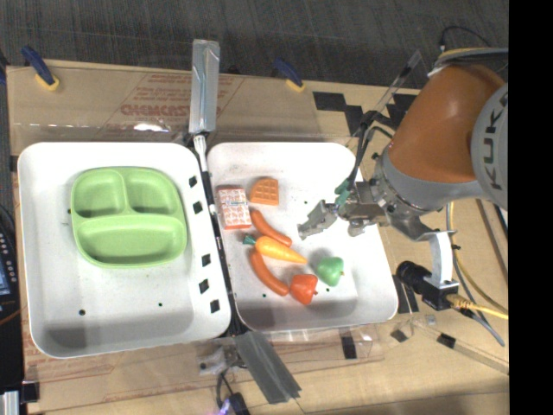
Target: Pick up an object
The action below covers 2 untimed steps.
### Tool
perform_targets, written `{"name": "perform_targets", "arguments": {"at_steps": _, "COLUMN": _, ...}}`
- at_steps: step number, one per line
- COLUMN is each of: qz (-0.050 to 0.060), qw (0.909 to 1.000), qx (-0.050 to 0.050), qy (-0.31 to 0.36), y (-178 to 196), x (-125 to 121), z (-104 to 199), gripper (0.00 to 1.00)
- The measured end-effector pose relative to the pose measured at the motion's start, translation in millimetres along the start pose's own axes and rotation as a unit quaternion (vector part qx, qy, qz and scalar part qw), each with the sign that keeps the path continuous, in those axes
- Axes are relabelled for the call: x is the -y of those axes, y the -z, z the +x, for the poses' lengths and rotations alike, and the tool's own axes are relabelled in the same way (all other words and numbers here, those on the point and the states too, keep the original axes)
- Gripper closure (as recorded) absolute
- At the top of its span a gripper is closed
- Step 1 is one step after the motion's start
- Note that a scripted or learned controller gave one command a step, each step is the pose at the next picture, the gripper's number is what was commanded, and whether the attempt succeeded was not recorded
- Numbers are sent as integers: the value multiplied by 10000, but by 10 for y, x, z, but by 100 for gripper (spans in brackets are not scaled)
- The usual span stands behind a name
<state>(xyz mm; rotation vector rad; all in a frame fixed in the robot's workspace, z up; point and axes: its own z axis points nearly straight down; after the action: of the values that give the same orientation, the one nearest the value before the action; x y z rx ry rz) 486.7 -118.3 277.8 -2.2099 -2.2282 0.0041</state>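
Pick not yet made: gripper [313, 224] hangs over the right bin [367, 275], fingers apparently parted and empty, above the toy food.

You've got a lime-green plate [130, 216] mid-left, an orange waffle [265, 191], orange carrot [280, 250], and green pepper [330, 271] centre-right.

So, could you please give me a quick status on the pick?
Claw above right bin, holding nothing. Toy food clustered left of it; green pepper nearest. Nothing in the way.
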Motion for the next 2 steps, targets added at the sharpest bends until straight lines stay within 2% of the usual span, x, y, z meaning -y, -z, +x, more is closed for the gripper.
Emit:
{"name": "perform_targets", "arguments": {"at_steps": 1, "qz": -13, "qw": 9999, "qx": -2, "qy": -166, "y": -1863, "x": -24, "z": -51, "gripper": 0}}
{"name": "perform_targets", "arguments": {"at_steps": 2, "qz": -4, "qw": 9999, "qx": 2, "qy": -145, "y": -1773, "x": -20, "z": -60, "gripper": 100}}
